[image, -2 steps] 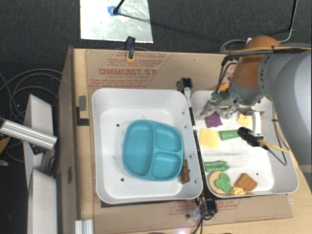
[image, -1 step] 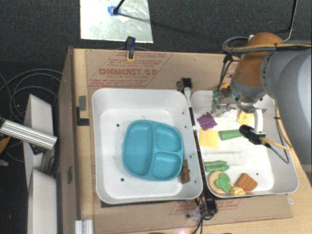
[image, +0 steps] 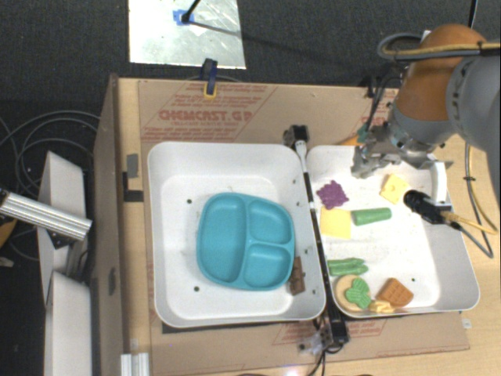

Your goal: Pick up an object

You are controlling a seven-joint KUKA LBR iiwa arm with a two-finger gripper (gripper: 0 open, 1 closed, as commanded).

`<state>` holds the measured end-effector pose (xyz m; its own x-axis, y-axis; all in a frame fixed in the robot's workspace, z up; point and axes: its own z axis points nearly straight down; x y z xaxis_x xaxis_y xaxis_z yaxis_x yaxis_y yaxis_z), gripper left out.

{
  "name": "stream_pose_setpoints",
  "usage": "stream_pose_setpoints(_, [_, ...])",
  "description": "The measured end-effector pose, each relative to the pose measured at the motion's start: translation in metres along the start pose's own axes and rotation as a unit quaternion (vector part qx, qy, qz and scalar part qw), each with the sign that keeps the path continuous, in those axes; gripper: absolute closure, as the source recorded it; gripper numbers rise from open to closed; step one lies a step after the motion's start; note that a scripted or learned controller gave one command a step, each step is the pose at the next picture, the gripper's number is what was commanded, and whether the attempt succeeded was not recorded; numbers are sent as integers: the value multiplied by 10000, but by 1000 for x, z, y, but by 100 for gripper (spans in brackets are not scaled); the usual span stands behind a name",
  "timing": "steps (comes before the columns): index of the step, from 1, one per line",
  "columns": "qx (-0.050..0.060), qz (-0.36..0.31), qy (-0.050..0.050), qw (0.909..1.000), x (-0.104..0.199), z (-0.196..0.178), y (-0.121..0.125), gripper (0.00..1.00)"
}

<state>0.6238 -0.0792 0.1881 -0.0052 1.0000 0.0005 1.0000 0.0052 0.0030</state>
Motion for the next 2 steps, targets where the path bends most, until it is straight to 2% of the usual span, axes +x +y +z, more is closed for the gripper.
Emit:
stream_pose_setpoints(1, [1, 4, -5, 10000, -1, 3, 1, 0])
stream_pose_setpoints(2, [77, 57, 4, 10000, -39, 71, -102, 0])
